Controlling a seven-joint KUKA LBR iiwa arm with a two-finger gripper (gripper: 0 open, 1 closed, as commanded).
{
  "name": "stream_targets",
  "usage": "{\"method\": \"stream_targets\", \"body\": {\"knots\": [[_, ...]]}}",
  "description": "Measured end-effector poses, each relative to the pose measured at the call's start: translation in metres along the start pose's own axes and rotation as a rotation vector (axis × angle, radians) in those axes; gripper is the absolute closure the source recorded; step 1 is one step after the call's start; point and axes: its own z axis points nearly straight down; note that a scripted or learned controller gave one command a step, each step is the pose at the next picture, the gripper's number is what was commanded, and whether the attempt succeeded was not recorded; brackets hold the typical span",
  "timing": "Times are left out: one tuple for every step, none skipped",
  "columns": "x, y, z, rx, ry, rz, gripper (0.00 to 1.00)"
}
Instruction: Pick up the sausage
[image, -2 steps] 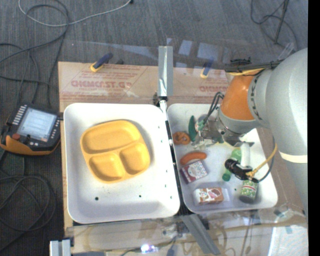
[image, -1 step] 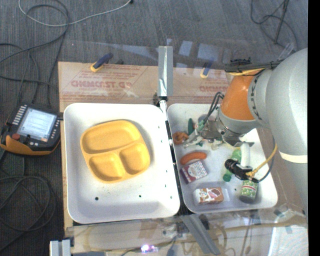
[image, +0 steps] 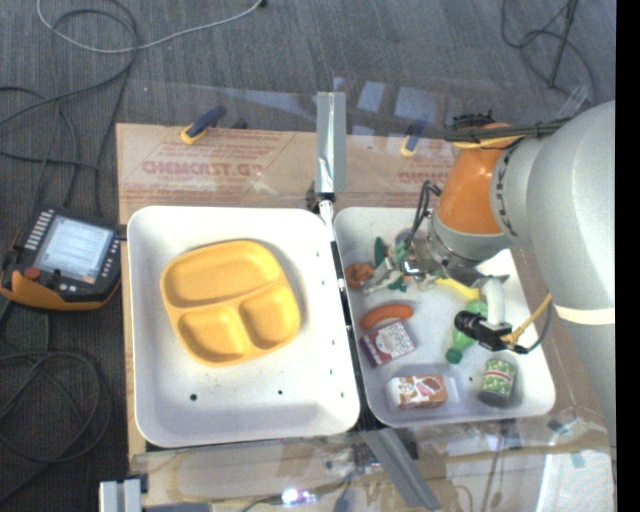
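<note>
Now poised over the right bin (image: 540, 395).
Claw (image: 398, 268) low, grip state unreadable; sausage (image: 386, 315) lying just below, beside a small packet (image: 390, 343).

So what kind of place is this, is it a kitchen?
Probably a robot lab, not a kitchen. A big grey robot arm reaches over two white bins on a bench, a handheld control pendant lies beside them, and cables trail across the carpet. The sausage looks like toy food.
</note>
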Motion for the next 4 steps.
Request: {"method": "stream_targets", "body": {"knots": [[-0.025, 0.059, -0.040, 0.009, 0.002, 0.255, 0.00], [-0.021, -0.006, 0.000, -0.001, 0.004, 0.015, 0.00], [0.002, -0.028, -0.001, -0.007, -0.002, -0.137, 0.00], [0.004, -0.075, -0.001, -0.010, 0.004, 0.051, 0.00]]}}
